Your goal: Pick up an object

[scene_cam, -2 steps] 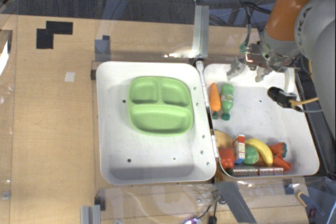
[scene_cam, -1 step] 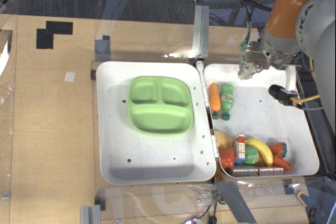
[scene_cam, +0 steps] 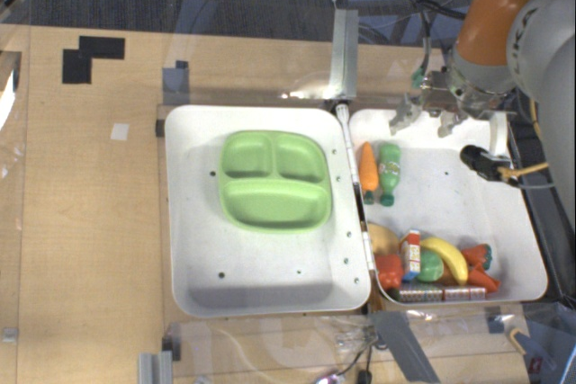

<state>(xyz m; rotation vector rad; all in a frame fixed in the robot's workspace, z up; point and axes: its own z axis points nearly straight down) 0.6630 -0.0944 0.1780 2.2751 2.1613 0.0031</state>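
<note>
While the gripper (scene_cam: 421,118) hangs with fingers spread above the right bin (scene_cam: 513,220), you see there a carrot (scene_cam: 368,168) touching a green bottle (scene_cam: 389,174), a banana (scene_cam: 447,254) among toys near the front, and a green tray (scene_cam: 273,180) in the left bin (scene_cam: 193,220).

The arm (scene_cam: 531,22) enters from the upper right, grey with an orange band above the wrist. The claw (scene_cam: 421,120) points down and leftward. Its two fingers (scene_cam: 400,117) are spread apart with nothing between them.
</note>
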